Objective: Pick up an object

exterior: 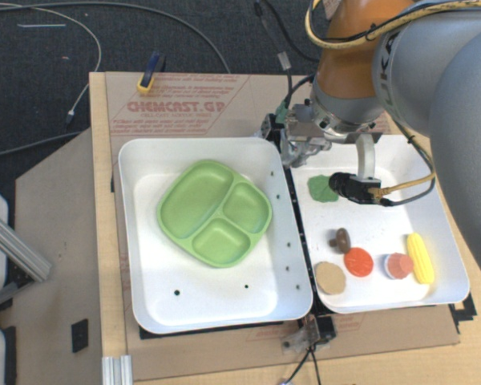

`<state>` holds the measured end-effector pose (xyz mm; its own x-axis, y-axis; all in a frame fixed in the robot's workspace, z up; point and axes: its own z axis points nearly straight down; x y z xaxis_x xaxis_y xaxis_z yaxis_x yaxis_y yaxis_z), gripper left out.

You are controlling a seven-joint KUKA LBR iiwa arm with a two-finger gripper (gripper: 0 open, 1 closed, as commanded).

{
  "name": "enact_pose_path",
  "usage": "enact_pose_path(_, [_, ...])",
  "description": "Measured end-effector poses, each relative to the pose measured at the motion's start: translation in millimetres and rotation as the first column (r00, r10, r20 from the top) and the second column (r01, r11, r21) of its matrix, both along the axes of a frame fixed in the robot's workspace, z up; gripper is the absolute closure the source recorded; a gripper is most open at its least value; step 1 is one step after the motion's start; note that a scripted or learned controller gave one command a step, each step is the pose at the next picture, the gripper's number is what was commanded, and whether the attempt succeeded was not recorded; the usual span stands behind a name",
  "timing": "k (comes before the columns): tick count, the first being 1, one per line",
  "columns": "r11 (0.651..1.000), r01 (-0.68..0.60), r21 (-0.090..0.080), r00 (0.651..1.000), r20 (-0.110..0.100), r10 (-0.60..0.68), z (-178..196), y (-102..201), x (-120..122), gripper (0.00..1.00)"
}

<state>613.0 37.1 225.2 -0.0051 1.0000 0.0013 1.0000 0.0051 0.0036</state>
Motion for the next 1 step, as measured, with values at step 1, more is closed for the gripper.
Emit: enact_pose_path(1, [1.0,0.002,-0.001,1.0,-0.002,-0.002,-9.4,51.1,8.1,1.0])
